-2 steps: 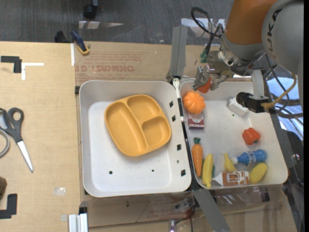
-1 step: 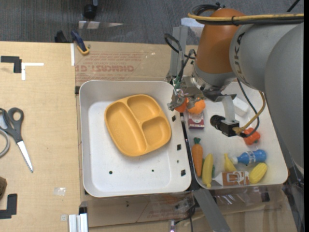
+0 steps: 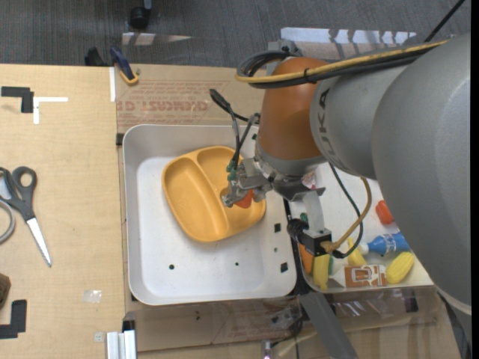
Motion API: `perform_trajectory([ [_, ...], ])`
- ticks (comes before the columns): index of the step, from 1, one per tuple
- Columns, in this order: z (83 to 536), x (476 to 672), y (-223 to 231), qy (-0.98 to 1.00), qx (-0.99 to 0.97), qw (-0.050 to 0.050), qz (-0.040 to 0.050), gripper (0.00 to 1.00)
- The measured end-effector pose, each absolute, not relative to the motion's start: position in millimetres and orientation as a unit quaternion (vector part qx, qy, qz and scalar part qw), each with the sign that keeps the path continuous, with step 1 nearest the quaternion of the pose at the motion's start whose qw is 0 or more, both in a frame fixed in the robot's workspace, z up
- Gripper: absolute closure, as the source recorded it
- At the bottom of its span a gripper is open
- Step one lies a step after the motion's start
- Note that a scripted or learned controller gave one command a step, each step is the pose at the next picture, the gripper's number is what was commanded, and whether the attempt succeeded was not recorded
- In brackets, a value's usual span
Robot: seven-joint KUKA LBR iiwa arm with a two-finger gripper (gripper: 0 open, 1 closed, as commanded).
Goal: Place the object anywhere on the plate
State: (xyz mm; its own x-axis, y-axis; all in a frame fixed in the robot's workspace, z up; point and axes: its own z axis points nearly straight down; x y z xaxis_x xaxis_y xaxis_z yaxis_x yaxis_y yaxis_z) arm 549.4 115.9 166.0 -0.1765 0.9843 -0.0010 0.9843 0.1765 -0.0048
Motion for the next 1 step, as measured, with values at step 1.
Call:
perform_trajectory([
  [1,166.2,549.6,115.4,-0.767,-0.642,0.001,0.0019,0.0],
])
